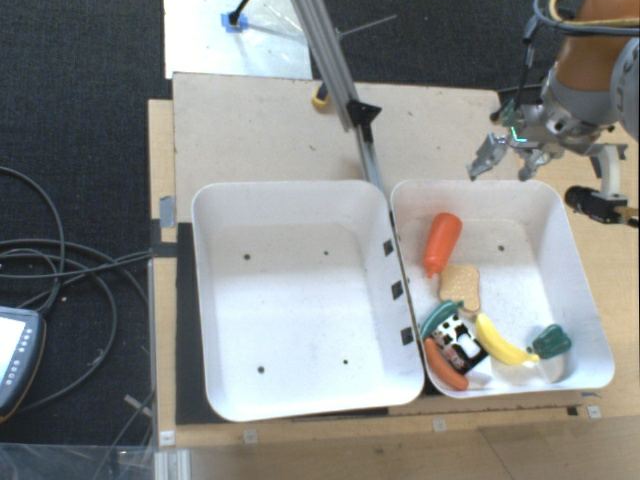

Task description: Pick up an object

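The right bin (578, 250) holds several toys. An orange carrot-shaped piece (441, 243) lies near its far left side, with a tan bread slice (460, 286) just in front of it. Toward the near edge lie a yellow banana (503, 342), a green piece (551, 342), a red sausage (446, 365) and a black-and-white item with a teal rim (453, 331). My gripper (505, 160) hangs over the bin's far rim, up and to the right of the carrot. It is open with nothing between its fingers.
The left bin (290, 298) stands beside the right one, sharing a middle wall. A slanted grey pole (335, 63) crosses the bench behind the bins. Cables and a tablet lie on the floor at the left.
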Tool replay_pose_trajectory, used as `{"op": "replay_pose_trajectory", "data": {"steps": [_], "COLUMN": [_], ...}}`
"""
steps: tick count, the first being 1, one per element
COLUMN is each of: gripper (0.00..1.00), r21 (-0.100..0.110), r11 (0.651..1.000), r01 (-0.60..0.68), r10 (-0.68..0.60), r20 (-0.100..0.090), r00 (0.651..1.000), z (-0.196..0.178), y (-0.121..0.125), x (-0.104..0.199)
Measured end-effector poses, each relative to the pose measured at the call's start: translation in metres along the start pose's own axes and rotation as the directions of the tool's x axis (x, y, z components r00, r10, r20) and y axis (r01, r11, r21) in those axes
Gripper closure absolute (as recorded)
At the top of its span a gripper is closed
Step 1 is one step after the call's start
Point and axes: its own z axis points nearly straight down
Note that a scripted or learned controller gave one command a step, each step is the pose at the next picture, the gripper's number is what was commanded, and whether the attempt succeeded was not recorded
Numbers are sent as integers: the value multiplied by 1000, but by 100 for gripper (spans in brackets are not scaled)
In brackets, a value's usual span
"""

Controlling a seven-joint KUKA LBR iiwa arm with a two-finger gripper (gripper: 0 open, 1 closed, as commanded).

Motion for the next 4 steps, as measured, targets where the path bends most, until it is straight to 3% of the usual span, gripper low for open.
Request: {"op": "replay_pose_trajectory", "data": {"steps": [1, 2, 4], "gripper": [0, 0, 0], "r21": [-4, 1, -2], "r11": [1000, 1000, 1000], "r01": [2, -2, -1], "r10": [-2, 2, 1], "r20": [2, 1, 1], "r00": [1000, 1000, 1000], "z": [-3, 57, 140], "y": [1, -6, -14], "x": [0, 2, 1]}}
